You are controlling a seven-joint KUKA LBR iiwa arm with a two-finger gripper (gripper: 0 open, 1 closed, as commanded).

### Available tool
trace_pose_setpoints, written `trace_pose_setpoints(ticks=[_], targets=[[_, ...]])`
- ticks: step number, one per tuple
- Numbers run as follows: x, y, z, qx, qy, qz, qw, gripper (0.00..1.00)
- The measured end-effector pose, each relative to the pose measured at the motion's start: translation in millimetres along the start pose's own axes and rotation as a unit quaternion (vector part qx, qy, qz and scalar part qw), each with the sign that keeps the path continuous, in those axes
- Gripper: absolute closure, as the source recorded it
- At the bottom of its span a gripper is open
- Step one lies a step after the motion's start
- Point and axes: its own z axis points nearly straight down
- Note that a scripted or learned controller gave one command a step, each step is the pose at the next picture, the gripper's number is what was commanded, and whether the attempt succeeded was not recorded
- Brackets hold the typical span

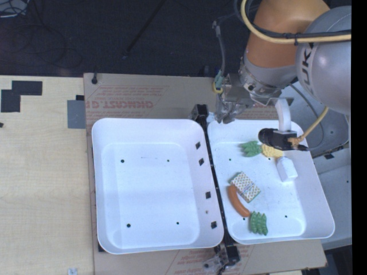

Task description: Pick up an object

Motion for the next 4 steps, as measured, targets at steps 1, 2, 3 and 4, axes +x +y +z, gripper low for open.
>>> trace_pose_setpoints(ticks=[1,2,3,4], targets=[[72,22,-6,0.001,0.000,0.001,1.0000,1.00],[133,22,-50,0.001,0.000,0.001,1.0000,1.00],[99,-29,-72,0.004,-0.001,0.004,1.0000,1.00],[137,-4,-85,0.001,-0.001,0.003,1.0000,1.00]])
